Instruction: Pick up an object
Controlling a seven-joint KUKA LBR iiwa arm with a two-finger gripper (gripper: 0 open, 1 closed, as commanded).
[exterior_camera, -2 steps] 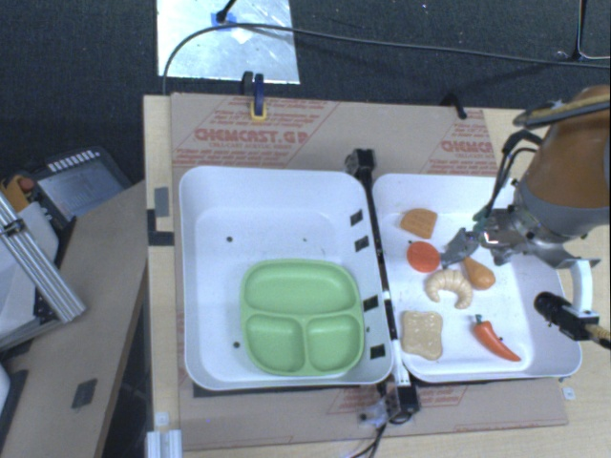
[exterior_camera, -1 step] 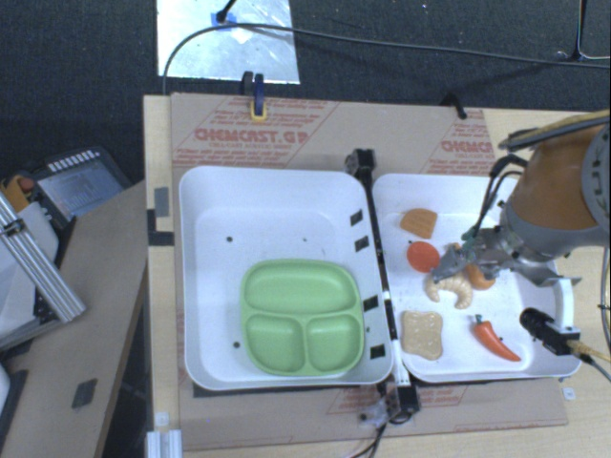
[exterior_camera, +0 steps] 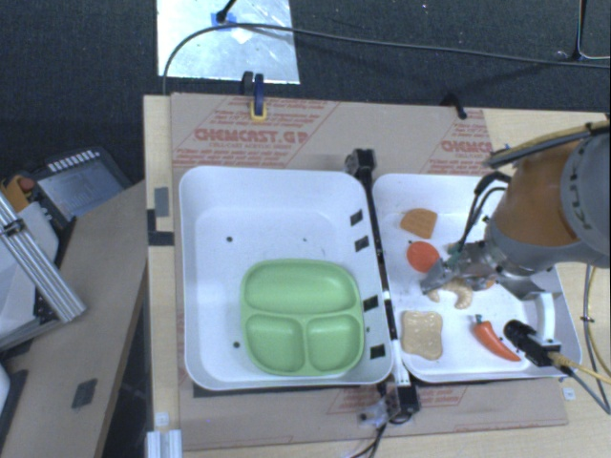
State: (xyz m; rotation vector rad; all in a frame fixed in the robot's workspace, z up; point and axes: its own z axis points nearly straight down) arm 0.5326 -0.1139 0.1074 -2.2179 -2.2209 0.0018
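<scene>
- Bench [exterior_camera: 315, 127] — cardboard-topped surface with red printed lettering, bearing two shallow white bins side by side.
- Left bin [exterior_camera: 215, 208] — white, rounded corners; holds one item.
- Right bin [exterior_camera: 449, 187] — white, touching the left bin along a black centre divider; holds several small food-shaped items.
- Arm [exterior_camera: 544, 208] — grey with an orange band, reaching in from the right over the right bin.
- Green tray [exterior_camera: 301, 315] — pale green, three compartments, lying flat in the lower middle of the left bin.
- Gripper [exterior_camera: 447, 273] — low over the middle of the right bin, pointing left; whether it is wide, narrow or holding anything cannot be told from this angle.
- Bread slice [exterior_camera: 422, 334] — pale tan, flat near the right bin's lower left corner.
- Tan wedge [exterior_camera: 418, 222] — orange-brown piece in the upper part of the right bin, apart from the gripper.
- Cream piece [exterior_camera: 462, 296] — curved, pale, just beneath the gripper body; contact cannot be judged.
- Red round piece [exterior_camera: 422, 255] — tomato-like, just left of the gripper tip, below the tan wedge.
- Red pepper [exterior_camera: 495, 340] — small, elongated, near the right bin's lower edge.
</scene>
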